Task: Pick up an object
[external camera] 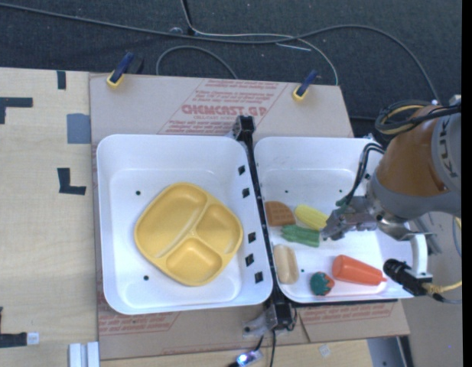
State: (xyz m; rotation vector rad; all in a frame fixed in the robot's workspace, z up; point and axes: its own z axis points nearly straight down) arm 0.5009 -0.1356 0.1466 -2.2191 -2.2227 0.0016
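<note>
The right bin (312,155) holds several toy foods: a brown piece (278,213), a yellow piece (311,217), a green pod (300,235), a tan bun (286,264), a small green-and-red item (321,283) and an orange carrot (358,271). My gripper (339,225) hangs low over this bin, just right of the yellow piece and the green pod. Nothing shows between its fingers, and they are too dark and small to read.
The left bin (117,167) carries a yellow divided plate (188,233). A black divider (253,205) runs between the bins. The grey and orange arm (411,167) covers the right bin's right side. Cables cross the dark floor behind.
</note>
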